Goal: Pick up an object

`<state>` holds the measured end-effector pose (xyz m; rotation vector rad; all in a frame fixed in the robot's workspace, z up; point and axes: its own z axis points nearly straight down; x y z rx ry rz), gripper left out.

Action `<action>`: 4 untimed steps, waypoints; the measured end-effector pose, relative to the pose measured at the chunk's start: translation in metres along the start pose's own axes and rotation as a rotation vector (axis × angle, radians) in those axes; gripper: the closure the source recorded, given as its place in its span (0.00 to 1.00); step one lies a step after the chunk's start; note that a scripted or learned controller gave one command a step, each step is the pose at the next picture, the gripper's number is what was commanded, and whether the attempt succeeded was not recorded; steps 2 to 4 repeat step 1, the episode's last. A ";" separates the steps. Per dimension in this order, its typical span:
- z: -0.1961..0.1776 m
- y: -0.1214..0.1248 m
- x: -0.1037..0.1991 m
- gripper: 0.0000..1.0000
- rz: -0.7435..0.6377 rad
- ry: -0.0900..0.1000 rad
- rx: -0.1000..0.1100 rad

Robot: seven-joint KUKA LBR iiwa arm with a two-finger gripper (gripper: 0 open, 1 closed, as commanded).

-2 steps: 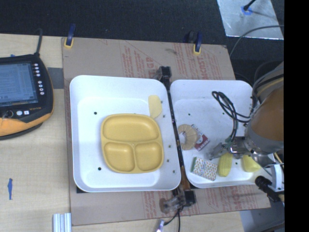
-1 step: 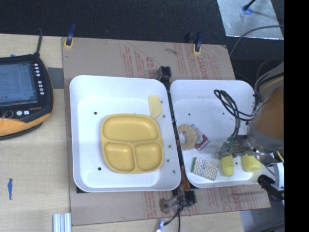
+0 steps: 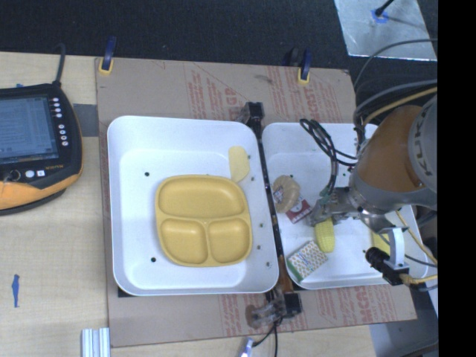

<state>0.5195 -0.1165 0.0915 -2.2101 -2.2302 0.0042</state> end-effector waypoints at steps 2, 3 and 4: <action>-0.101 0.047 0.075 1.00 0.004 0.002 -0.001; -0.101 0.047 0.075 1.00 0.004 0.002 -0.001; -0.101 0.047 0.075 1.00 0.004 0.002 -0.001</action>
